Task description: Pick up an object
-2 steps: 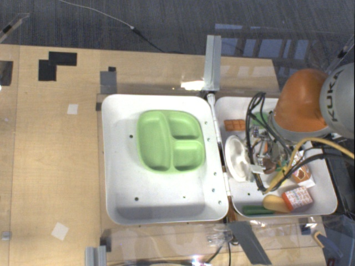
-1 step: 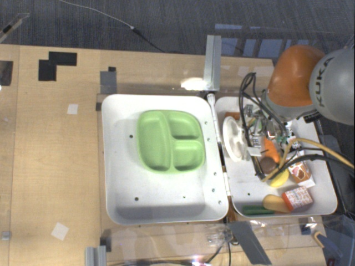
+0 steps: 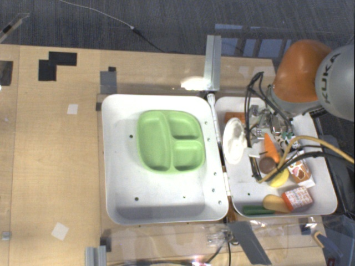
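My gripper (image 3: 259, 131) hangs low over the back half of the right bin (image 3: 327, 204), reaching in from the right under the orange wrist band (image 3: 299, 71), with cables around it. Just left of it lies a white cup-like object (image 3: 233, 140). In front of it are an orange carrot (image 3: 270, 146), a round brown item (image 3: 267, 164), a yellow banana (image 3: 280, 177) and a small carton (image 3: 300, 172). A red and white box (image 3: 298, 197), a tan oblong item (image 3: 274, 203) and a green item (image 3: 254, 209) lie near the front wall. Nothing visibly sits in the gripper.
The left bin (image 3: 119, 204) holds a green divided plate (image 3: 170, 141). A metal post (image 3: 213, 62) stands behind the ridge between the bins. The wooden bench (image 3: 50, 165) stretches to the left.
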Action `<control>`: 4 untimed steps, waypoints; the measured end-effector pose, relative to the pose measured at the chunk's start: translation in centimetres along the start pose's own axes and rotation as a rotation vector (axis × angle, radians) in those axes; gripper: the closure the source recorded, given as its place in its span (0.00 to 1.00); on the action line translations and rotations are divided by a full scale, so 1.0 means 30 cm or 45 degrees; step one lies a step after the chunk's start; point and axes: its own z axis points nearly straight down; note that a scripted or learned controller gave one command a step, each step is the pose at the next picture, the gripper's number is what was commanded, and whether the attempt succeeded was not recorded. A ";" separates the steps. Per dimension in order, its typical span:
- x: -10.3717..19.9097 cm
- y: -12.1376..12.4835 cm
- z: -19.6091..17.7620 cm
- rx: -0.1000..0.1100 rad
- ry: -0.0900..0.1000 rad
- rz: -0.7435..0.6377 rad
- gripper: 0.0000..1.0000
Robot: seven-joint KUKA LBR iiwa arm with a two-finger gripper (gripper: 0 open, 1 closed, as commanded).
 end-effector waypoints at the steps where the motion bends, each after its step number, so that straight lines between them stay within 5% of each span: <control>1: 0.000 0.132 -0.420 -0.030 0.013 0.078 1.00; 2: -0.083 0.129 -0.558 -0.030 0.024 0.124 1.00; 3: -0.109 0.082 -0.446 -0.030 0.032 0.040 1.00; 4: -0.092 0.154 -0.382 -0.030 0.034 0.216 1.00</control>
